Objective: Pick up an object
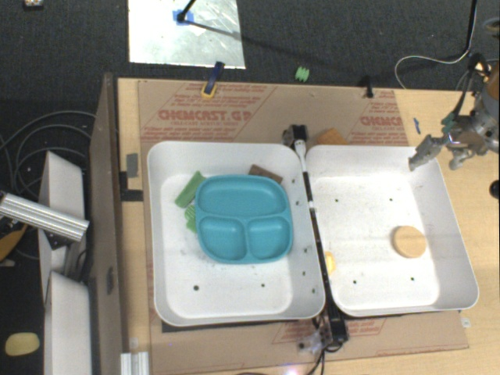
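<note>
While our pincer [439, 151] is hovering with fingers apart over the right white bin's [367, 209] far corner, a round tan wooden disc [408, 241] is lying below.

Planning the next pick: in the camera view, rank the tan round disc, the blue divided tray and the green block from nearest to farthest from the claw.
From the claw at the right bin's far right corner:
1. Tan round disc, in the right bin, near its right side.
2. Blue divided tray, middle of the left bin.
3. Green block, at the tray's left edge, partly under it.
</note>
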Action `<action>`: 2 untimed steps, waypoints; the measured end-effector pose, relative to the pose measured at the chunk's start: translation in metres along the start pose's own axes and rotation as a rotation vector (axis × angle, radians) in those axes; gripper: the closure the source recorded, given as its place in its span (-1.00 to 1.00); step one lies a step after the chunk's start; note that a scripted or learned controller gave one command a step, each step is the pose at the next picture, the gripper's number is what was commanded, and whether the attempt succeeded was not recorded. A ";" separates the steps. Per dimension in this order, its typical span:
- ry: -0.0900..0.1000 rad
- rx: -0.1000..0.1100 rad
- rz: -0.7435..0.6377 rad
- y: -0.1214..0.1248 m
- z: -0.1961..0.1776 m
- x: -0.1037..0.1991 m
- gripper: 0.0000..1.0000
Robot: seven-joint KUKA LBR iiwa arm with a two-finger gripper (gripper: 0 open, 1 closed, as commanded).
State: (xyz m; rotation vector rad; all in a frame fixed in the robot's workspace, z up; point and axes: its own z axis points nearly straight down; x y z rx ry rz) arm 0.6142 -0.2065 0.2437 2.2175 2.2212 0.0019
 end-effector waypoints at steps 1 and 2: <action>0.000 0.000 0.000 0.000 0.000 0.000 -1.00; 0.000 0.000 0.000 0.000 0.000 0.000 -1.00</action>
